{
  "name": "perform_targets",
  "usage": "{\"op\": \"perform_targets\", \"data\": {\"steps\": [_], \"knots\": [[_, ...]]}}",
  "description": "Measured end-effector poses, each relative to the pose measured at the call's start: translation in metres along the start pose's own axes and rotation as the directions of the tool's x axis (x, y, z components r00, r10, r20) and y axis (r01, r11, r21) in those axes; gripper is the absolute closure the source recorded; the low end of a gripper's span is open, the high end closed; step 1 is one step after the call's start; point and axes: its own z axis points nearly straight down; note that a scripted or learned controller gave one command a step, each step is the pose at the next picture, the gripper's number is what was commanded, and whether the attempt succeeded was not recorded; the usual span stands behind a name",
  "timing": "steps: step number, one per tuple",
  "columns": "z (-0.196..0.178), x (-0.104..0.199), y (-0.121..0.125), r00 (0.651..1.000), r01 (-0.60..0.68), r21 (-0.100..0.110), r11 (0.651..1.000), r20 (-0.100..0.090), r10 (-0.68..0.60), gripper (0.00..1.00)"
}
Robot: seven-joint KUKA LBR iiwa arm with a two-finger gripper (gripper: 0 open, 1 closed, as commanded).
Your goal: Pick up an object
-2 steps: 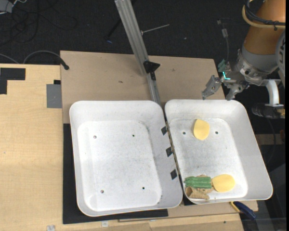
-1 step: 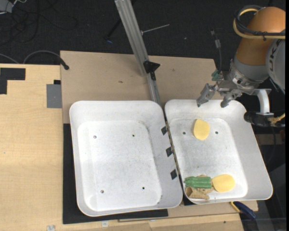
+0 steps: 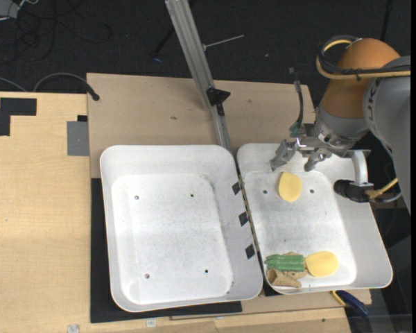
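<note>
A: Yellow disc in right bin, upper part, flat on the floor. Gripper hovering just above it, fingers spread apart, nothing between them.

B: Approach step, then. Next: shift slightly toward the disc, descend to straddle it, close. Thin and flat, likely slip risk.

My gripper hangs over the far end of the right bin, fingers spread apart with nothing between them. A yellow piece lies just below them, apart from both tips. At the near edge sit a green object, a second yellow one and something tan, perhaps a toy. The left bin lies alongside.
</note>
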Motion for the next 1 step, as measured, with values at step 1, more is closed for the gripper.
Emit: {"op": "perform_targets", "data": {"steps": [1], "knots": [[0.0561, 0.0095, 0.0006, 1.000, 0.001, -0.004, 1.000, 0.001, -0.001, 0.00]]}}
